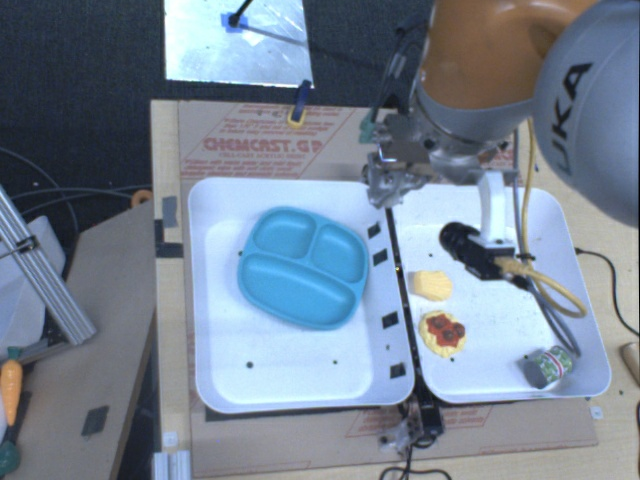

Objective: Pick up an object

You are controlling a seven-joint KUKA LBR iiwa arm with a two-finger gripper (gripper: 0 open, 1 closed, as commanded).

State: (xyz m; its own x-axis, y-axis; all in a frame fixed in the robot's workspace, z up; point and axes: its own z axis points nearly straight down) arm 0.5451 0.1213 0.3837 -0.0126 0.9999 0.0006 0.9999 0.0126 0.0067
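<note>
Jaws state unclear; left bin (215,368) holds a blue plate (302,266), right bin (570,258) toy food (432,286) and can (549,366).

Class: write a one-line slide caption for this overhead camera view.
Arm's tool hangs over the divider; blue tray left, toy food right.

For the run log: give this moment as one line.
gripper: over the divider at the bins' far end, holding nothing seen | blue plate: left bin | toy pizza, yellow piece, can: right bin
</note>
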